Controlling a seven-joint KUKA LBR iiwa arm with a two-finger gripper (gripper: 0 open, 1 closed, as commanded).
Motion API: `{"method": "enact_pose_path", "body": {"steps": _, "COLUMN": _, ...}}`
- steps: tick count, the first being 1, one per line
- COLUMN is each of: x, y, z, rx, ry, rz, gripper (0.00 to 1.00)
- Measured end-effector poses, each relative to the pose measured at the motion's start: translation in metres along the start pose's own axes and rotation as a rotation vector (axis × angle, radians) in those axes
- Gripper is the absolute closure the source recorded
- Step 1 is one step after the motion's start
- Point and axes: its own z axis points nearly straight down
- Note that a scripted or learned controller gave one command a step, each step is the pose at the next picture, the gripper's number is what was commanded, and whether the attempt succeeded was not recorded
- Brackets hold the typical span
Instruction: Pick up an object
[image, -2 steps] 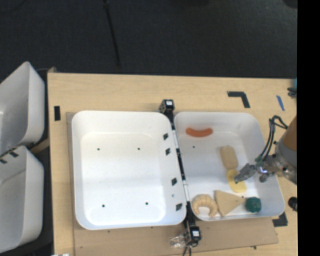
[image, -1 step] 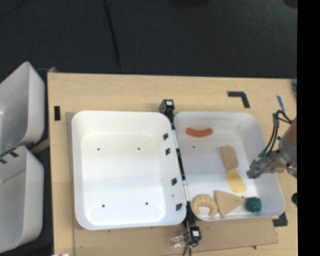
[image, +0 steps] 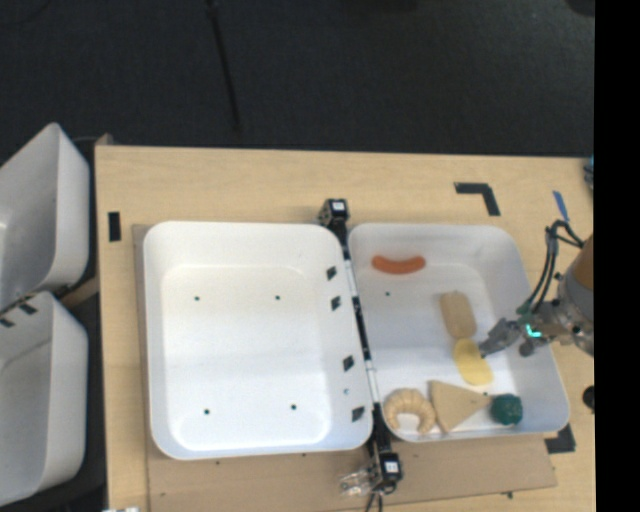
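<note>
The right bin (image: 400, 245) holds several objects. An orange-red sausage (image: 398, 264) lies near its far wall. A tan rectangular block (image: 458, 313) sits mid-bin, with a yellow lump (image: 473, 362) just below it. Along the near wall lie a pale croissant (image: 409, 411), a tan wedge (image: 457, 404) and a small dark green ball (image: 507, 408). My gripper (image: 497, 339) reaches in from the right edge, its dark fingers pointing left and down just beside the yellow lump. Nothing shows between the fingers.
The left bin (image: 160, 300) lies beside the right one, split from it by a central divider with black clips (image: 352, 330). White containers (image: 35, 300) stand off the bench's left edge. Cables (image: 552, 265) hang by the arm at right.
</note>
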Motion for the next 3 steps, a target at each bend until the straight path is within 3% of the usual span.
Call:
{"method": "enact_pose_path", "body": {"steps": 1, "x": 0.011, "y": 0.048, "z": -0.200, "rx": -0.010, "ry": -0.005, "rz": -0.013, "gripper": 0.00}}
{"method": "enact_pose_path", "body": {"steps": 2, "x": 0.001, "y": 0.009, "z": -0.082, "rx": 0.003, "ry": 0.000, "rz": -0.007, "gripper": 0.00}}
{"method": "enact_pose_path", "body": {"steps": 3, "x": 0.001, "y": -0.006, "z": -0.019, "rx": 0.003, "ry": 0.000, "rz": -0.007, "gripper": 0.00}}
